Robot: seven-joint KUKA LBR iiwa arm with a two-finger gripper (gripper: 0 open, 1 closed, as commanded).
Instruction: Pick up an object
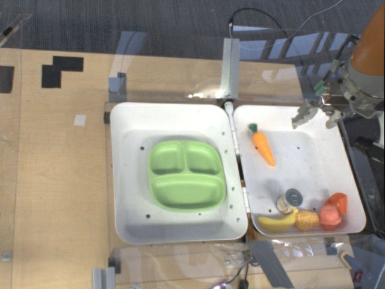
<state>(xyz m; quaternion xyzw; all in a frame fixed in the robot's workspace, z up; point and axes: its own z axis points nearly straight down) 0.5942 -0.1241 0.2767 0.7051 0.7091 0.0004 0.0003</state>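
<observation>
My gripper (315, 117) hangs over the far right part of the right bin (301, 161), its two fingers spread apart with nothing between them. An orange toy carrot (263, 147) with a green top lies in the bin's left half, well to the left of and below the gripper. Along the bin's near edge lie a yellow banana (277, 222), an orange-yellow piece (306, 220), a pink-red fruit (329, 216), a red piece (338, 201) and a small grey round object (293, 196).
The left bin (129, 161) holds a green divided plate (186, 174). A metal post (230, 68) stands behind the seam between the bins. Cables run across the dark floor at the back.
</observation>
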